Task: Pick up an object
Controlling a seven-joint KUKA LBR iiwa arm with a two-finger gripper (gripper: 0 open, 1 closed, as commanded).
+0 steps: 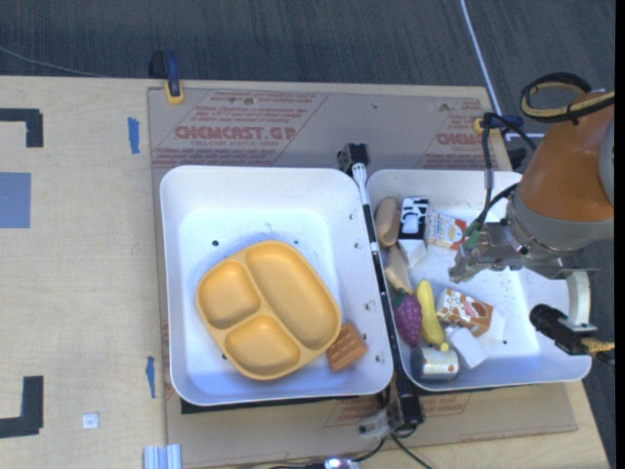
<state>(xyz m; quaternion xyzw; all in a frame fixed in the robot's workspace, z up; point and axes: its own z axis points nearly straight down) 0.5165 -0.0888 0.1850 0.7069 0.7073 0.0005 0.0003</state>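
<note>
Two white bins sit side by side on a bench, seen from above. The left bin point(186, 262) holds a yellow divided tray point(266, 307) with a small brown block point(345, 348) touching its lower right edge. The right bin point(547, 364) holds a jumble: a tan bread roll point(388, 221), a banana point(430, 311), purple grapes point(408, 319), a black-and-white carton point(414, 216) and some snack packets point(463, 311). The grey and orange arm reaches in from the right, its gripper point(476, 258) low over the packets near the bin's middle. Its tips are blurred and partly hidden, so I cannot tell if it grasps anything.
</note>
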